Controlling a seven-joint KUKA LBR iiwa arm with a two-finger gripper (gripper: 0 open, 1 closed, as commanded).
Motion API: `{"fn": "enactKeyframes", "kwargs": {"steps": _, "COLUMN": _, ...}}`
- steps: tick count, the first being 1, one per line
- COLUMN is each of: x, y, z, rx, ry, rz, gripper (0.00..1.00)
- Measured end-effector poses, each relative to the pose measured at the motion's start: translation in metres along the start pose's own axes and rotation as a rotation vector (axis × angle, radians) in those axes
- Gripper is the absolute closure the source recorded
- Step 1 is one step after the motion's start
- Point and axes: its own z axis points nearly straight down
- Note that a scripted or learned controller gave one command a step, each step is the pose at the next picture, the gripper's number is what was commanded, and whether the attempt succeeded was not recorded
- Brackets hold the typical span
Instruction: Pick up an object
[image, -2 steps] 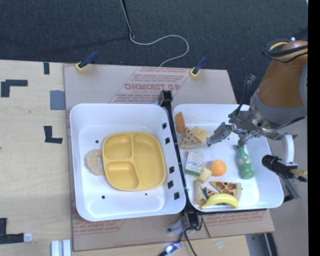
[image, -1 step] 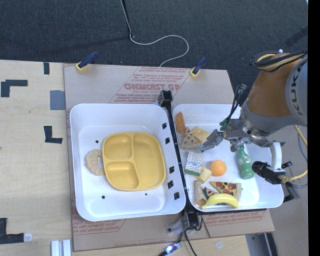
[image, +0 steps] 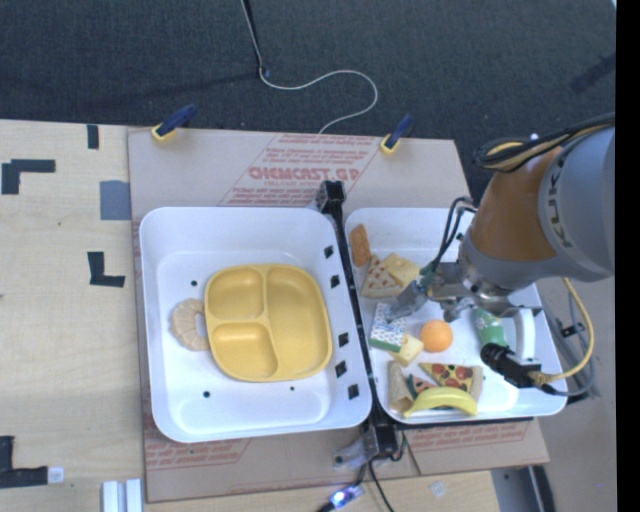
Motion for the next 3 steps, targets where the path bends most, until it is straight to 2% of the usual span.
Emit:
{"fn": "enactKeyframes", "kwargs": {"steps": 1, "x": 0.001, "y": 0.000, "z": 0.053, "rx": -0.005, "ry": 0.001, "rz": 0.002, "gripper": 0.00}}
{"fn": "enactKeyframes", "kwargs": {"steps": 2, "x": 0.003, "y": 0.001, "z": 0.039, "rx": -0.007, "ry": 0.004, "rz": -0.002, "gripper": 1.00}}
{"fn": "enactKeyframes", "kwargs": {"steps": 3, "x": 0.006, "y": -0.003, "z": -0.004, "rx": -0.009, "ry": -0.001, "rz": 0.000, "gripper": 1.00}}
